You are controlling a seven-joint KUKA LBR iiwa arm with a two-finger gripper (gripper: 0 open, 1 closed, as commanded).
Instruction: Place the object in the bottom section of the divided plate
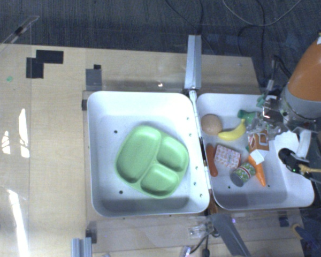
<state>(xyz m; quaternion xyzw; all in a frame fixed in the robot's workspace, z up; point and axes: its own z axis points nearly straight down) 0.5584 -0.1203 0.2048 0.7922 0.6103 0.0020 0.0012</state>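
Still at the picking step, nothing carried over yet. Green three-section plastic plate [152,160] in the left white bin [101,143], all sections bare, the bottom section toward 5 o'clock of the plate. Mixed toy food in the right white bin [294,194]: yellow banana [232,132], brown round ball [211,123], red sausage [212,160], orange carrot [258,169], checkered square block [226,157]. Claw [267,114] at 12 o'clock of the carrot, near the bin's upper edge; open or closed, cannot tell. Which object intended, unclear. Next, probably: lower onto one toy, grip, lift, travel toward 9 o'clock.
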